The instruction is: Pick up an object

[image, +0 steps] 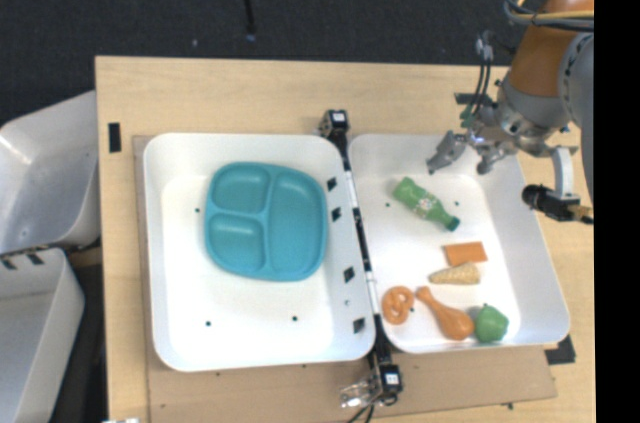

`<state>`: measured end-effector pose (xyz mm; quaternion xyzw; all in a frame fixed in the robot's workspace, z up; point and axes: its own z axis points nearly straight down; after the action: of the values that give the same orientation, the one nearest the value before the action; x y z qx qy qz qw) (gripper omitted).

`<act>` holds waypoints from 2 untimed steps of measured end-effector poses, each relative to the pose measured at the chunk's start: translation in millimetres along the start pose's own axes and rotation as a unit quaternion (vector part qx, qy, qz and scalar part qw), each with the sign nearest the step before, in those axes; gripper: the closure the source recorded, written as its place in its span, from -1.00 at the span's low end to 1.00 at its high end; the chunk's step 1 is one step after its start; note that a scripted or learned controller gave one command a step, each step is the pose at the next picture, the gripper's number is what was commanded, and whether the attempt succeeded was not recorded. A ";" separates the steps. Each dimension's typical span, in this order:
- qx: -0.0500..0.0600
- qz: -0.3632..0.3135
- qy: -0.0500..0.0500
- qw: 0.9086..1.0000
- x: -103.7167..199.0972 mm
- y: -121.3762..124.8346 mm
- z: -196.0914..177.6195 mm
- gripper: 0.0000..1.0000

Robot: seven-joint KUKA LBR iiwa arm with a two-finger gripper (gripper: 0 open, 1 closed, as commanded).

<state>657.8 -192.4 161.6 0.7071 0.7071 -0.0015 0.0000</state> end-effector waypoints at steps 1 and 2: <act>0.000 -0.002 0.000 1.000 2.4 4.3 43.3 -1.00; -0.001 -0.002 0.000 1.000 1.2 4.6 60.5 -1.00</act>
<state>662.3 -191.4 101.1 0.7054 0.7088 -0.0012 0.0009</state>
